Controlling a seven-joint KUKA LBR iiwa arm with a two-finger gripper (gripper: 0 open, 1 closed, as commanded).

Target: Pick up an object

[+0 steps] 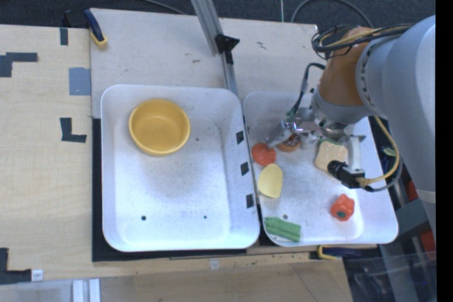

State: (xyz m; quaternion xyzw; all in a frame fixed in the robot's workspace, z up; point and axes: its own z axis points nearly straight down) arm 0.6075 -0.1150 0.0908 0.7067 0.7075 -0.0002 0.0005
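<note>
Brown round object (289,146) | small, under pincer (291,129) | right bin (375,223)

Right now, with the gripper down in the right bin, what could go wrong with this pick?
The gripper sits low among crowded items: a brown piece right at it, a red piece and a yellow piece close by. It may nudge these neighbours or pinch two together. It is also near the divider between the bins, so a push could wedge something against that wall.
</note>
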